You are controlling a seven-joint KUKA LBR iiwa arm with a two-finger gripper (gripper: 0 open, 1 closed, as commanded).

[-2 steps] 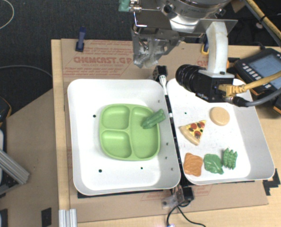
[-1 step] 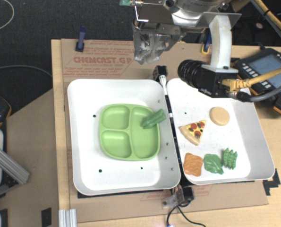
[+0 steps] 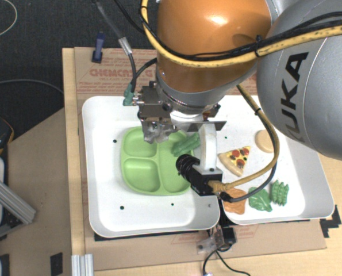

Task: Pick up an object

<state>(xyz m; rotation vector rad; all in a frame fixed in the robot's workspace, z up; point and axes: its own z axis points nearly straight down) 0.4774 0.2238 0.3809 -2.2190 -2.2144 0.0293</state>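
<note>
White left bin (image 3: 102,211): pale green divided tray (image 3: 143,168), glossy.

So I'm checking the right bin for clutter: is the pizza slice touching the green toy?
Apart. The camera view shows bare white bin floor between the pizza slice and the green toy.

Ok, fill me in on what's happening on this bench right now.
The KUKA arm reaches in from the right and hangs low over the left bin, its gripper just above the far edge of a green divided plate. A dark green toy piece lies by the plate's right rim. In the right bin sit a toy pizza slice, a tan round piece and some green leafy toys. Nothing looks lifted yet.
</note>
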